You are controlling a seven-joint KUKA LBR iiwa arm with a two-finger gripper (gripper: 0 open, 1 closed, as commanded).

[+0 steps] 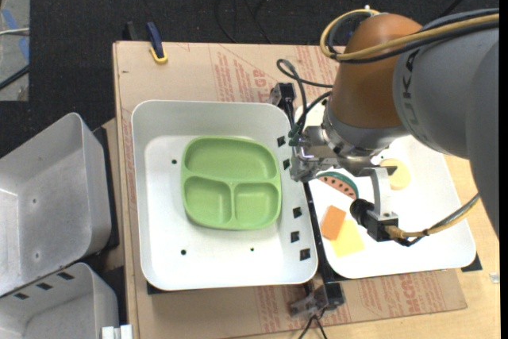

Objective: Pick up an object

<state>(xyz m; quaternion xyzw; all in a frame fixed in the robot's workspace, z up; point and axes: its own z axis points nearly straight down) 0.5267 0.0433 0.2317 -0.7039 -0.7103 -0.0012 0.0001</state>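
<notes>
Orange wedge [333, 223] on yellow slab [348, 242]

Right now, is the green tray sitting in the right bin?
No, the green tray lies flat in the left bin, while the orange block is in the right bin.

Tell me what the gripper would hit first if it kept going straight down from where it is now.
Most likely the watermelon slice lying in the right bin, since the gripper hangs just above it. Depth is hard to judge from this slanted view, so it could meet the bin floor beside the slice instead.
</notes>
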